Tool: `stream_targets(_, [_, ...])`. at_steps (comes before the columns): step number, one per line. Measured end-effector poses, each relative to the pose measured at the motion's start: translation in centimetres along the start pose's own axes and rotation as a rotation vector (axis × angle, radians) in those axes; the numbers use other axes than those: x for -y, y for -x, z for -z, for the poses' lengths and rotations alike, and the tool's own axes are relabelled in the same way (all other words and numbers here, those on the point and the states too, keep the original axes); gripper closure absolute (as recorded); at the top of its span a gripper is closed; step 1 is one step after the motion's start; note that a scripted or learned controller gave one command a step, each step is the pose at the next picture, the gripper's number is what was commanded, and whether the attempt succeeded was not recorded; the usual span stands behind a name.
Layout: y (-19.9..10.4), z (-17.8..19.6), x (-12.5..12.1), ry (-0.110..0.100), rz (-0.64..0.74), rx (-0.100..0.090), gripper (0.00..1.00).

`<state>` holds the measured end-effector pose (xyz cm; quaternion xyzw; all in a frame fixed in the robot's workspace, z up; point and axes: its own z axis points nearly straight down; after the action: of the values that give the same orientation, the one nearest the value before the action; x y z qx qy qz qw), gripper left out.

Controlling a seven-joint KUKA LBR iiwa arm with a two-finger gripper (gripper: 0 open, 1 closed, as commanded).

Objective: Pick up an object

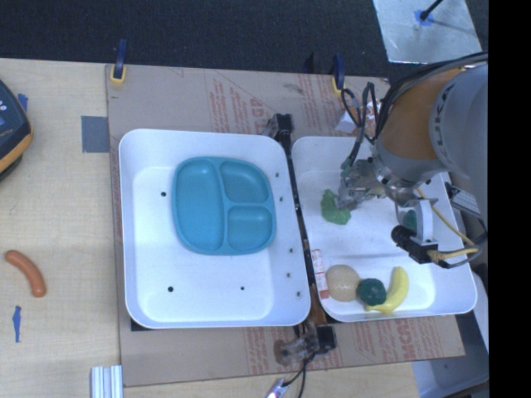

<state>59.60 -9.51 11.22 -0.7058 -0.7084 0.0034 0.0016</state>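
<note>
Green object point(335, 208) lies in the right bin point(365, 308), on its left half towards the far side: a small, lumpy, leaf-coloured piece (its exact kind is too small to tell). From the camera view, the grey arm point(452, 110) with its orange band reaches in from the right and bends down over that bin, wrist pointing left. The pincer point(350, 191) hangs just beside the green object, at its upper right edge, close to touching or on it; whether it is apart or together I cannot tell, since the wrist and cables cover it. Along the near edge of the same bin sit a pale round ball point(341, 281), a dark green ball point(371, 290) and a yellow banana point(395, 290), side by side. The left bin point(141, 247) holds a blue divided plate point(223, 205). On the worktop point(58, 222) at far left lies a small sausage point(26, 272).
</note>
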Motion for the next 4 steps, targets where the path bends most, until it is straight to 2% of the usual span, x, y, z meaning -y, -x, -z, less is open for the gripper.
stream_targets(1, [0.0, 0.0, 0.0, 0.0, 0.001, 0.0, 0.0])
stream_targets(2, [1.0, -2.0, -2.2, 0.006, 0.002, -0.001, 0.0])
stream_targets(3, [-0.1, -2.0, -0.6, 0.003, 0.001, -0.002, 0.0])
stream_targets(4, [0.2, -2.0, -0.7, 0.005, 0.001, -0.001, 0.0])
